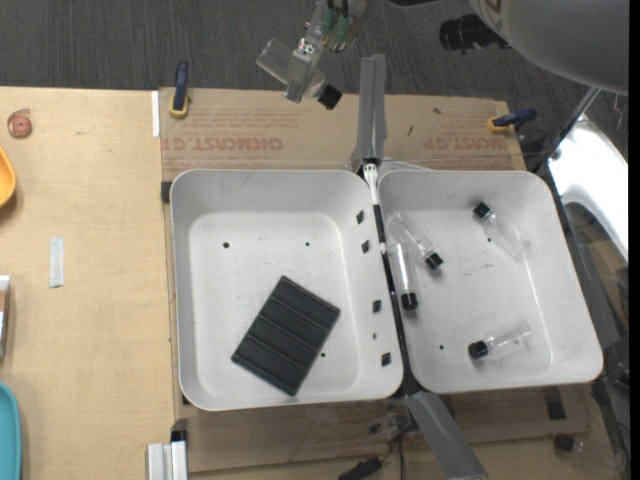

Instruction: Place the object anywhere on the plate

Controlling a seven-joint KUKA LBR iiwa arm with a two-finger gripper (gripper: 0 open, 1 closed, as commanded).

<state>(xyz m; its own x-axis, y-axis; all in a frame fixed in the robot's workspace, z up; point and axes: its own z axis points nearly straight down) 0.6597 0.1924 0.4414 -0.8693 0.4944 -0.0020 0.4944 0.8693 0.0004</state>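
I saw the gripper [305, 53] above the far bench edge, clamped on a clear vial [290, 68]. The black ribbed plate [287, 334] lay in the left bin [190, 268]. Four vials lay in the right bin [560, 268].

I see my arm [560, 13] bulking grey in the frame's upper right — the gripper [318, 43] hangs at top centre, fingers clamped on a clear vial [290, 68] with a black cap.
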